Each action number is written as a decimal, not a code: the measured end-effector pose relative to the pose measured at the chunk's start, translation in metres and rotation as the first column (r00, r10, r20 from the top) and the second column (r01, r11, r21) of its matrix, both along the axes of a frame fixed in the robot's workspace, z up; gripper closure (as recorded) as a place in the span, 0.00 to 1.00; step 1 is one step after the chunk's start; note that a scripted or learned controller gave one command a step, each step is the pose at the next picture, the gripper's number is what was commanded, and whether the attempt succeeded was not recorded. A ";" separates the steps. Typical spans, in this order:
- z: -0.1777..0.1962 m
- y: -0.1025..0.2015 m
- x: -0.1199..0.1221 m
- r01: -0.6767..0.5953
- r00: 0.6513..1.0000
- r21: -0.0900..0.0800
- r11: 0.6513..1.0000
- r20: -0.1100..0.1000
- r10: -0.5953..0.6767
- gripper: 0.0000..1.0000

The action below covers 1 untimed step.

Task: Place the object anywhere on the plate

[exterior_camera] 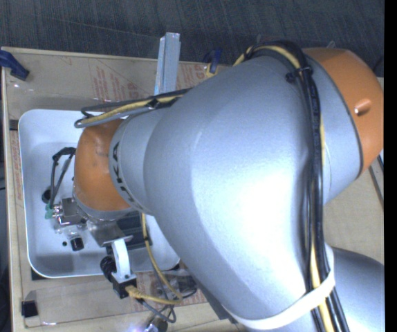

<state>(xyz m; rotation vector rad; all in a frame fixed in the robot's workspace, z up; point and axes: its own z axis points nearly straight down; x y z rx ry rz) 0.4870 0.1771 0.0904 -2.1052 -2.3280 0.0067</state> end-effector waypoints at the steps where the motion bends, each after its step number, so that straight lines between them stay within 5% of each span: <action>1: 0.114 -0.075 -0.003 0.223 0.975 -0.001 0.975 0.002 -0.223 1.00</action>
